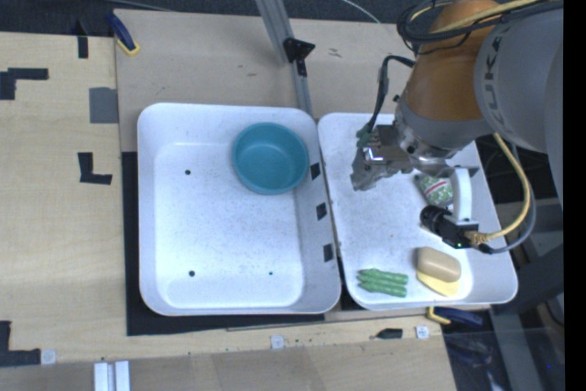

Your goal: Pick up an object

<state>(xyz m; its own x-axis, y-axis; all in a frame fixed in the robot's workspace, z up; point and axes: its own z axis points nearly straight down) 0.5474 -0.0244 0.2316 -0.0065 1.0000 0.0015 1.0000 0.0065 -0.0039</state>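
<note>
Nothing has been picked up yet, as far as the view shows: no object sits between the fingers of the tool, and every candidate lies loose in the bins. Whether the tool is apart or together cannot be told from this angle.

Taking the right bin as the landmark, a yellow sponge rests near its front right corner, a bunch of green beans lies just beside the sponge toward the bin's front edge, and a green-and-white packet peeks out by its right wall, partly under the arm. A blue bowl stands in the left bin, beyond the right bin's left wall.

The arm leans over the right bin's back half, wrist bent downward, with the tool low over bare floor near the bin's left wall. The whole grasp is judged still to come.
</note>
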